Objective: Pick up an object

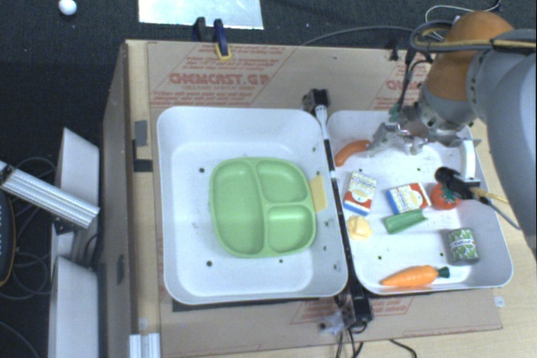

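My gripper (399,138) hangs over the back of the right bin (495,260), its fingers spread open with nothing between them. Just to its left lies an orange sausage (351,151). Nearer the front are a white and red carton (361,190), a blue and white box (406,198), a green pickle-like piece (405,220), a small yellow piece (359,227), a red tomato (440,197), a dark can (461,245) and a carrot (413,276). None of them touches the gripper.
The left bin (180,180) holds a green divided plate (260,205), with a yellow block (319,193) at the plate's right edge. A black divider (331,180) runs between the bins. The grey arm (503,88) fills the space right of the right bin.
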